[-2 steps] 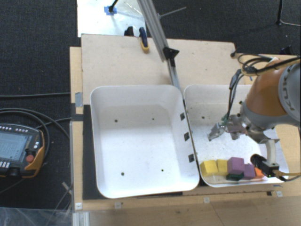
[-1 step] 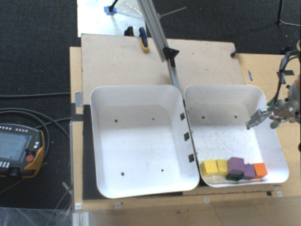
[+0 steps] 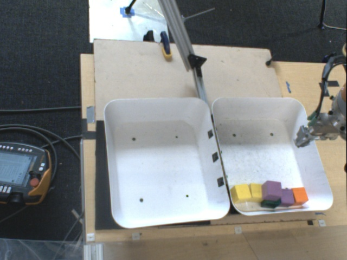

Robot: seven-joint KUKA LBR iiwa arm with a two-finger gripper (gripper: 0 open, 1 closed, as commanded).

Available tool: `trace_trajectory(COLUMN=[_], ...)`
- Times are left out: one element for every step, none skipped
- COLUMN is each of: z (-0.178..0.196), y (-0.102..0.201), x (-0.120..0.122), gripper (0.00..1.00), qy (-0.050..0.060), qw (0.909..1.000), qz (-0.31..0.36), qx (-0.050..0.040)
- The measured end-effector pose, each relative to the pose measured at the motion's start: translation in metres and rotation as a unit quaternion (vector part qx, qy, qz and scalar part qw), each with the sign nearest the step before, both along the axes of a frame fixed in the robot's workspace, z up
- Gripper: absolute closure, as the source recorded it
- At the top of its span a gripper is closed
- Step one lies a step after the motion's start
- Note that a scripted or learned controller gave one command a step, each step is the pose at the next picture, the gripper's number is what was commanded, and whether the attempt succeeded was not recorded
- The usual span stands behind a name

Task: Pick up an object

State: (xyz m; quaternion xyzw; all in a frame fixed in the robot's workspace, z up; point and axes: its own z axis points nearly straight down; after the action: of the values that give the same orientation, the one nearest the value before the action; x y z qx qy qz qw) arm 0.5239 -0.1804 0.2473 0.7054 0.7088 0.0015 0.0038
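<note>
Hovering at the right rim of the right bin, the gripper is too small and blurred at the frame's edge to tell its state, and nothing shows as held in it. The candidate objects sit well apart from it, crowded along the bin's near wall: two yellow blocks, a purple block, a dark green piece and an orange block, all touching or nearly so. That packing is the main risk: a descent could land on two blocks at once, wedge against the sloped wall, or nudge the row aside. The left bin offers no target.
</note>
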Motion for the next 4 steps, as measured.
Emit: trace_trajectory(z=[-0.023,-0.022,0.005,0.025], y=[0.057,0.053,0.099,0.024], x=[0.062,0.060,0.036,0.093], gripper=[1.00,0.00,0.00,0.00], qy=[0.002,0.003,0.003,-0.001], qw=[1.0000,1.0000,1.0000,1.0000], qz=[0.004,0.000,0.002,-0.003], qx=[0.0021,0.0010,0.0020,-0.0012])
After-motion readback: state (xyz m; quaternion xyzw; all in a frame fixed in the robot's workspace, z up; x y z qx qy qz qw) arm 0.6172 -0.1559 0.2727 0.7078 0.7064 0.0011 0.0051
